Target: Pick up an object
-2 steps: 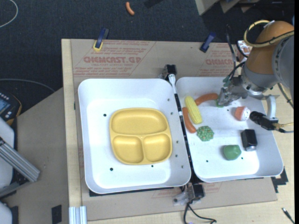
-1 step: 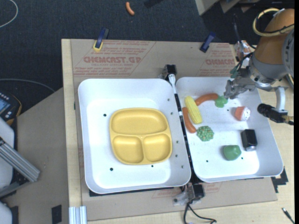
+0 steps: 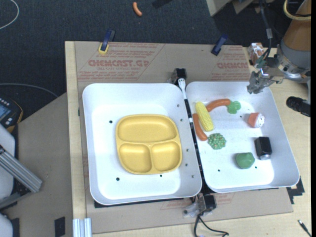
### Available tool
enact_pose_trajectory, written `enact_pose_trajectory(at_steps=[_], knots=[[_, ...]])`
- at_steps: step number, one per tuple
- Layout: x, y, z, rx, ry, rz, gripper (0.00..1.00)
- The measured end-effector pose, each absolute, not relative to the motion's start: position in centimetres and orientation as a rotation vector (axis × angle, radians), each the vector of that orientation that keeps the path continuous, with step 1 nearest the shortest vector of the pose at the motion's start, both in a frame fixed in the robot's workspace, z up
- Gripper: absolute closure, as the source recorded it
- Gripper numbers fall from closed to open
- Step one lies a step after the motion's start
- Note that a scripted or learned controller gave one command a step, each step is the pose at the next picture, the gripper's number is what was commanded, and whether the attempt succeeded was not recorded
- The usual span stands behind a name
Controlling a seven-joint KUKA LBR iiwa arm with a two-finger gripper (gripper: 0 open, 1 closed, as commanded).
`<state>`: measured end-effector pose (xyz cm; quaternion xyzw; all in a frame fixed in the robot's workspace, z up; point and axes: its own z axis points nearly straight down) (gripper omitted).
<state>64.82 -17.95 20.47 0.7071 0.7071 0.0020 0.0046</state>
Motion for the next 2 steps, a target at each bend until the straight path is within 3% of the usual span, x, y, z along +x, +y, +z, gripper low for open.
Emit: enact_pose_trajectory(at_steps=[1, 2], knots=[[64.9, -18.0, 22.7, 2.217, 2.218, 0.004, 1.00], [61.5, -13.9, 21.6, 2.222, 2.228, -0.001, 1.00]])
